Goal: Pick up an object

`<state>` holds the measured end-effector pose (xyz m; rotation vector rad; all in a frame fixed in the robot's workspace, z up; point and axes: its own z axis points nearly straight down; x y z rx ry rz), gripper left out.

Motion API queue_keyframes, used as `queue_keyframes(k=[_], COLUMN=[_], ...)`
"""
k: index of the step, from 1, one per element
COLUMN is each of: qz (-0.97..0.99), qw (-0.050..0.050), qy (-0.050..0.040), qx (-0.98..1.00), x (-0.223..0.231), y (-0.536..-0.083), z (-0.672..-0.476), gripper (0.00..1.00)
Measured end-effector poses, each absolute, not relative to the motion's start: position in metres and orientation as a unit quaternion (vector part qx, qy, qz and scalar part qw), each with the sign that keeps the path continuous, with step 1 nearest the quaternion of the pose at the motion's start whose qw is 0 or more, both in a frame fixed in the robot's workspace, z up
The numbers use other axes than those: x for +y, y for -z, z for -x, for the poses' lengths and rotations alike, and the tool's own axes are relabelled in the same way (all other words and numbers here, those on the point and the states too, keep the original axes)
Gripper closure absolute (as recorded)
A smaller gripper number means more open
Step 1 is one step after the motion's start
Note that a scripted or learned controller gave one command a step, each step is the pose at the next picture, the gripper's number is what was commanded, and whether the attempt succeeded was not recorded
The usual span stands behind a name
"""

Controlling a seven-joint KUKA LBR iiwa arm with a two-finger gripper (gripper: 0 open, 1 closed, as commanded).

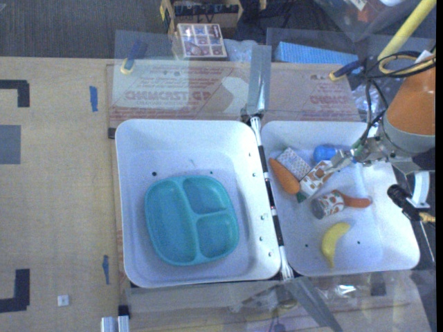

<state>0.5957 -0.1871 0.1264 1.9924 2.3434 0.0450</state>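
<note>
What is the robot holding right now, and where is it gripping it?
It cannot be told: the gripper is low in the right bin beside the patterned box, too blurred to show a hold.

A patterned box lay tilted just left of the gripper. A carrot lay farther left, a small can below, and a yellow banana well below it.

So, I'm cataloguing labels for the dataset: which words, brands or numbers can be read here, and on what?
"CHAMCAST": faint red print on the clear sheet behind the left bin.
Red print on the sheet behind the right bin: too blurred to read.
Patterned box and small packets: too small to read.
</note>
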Motion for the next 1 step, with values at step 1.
queue_keyframes(k=[1], qz=[-0.607], qw=[0.017], qy=[-0.0114], qx=[0.794], x=[-0.1455], y=[-0.1110], z=[-0.5418], gripper=[0.00])
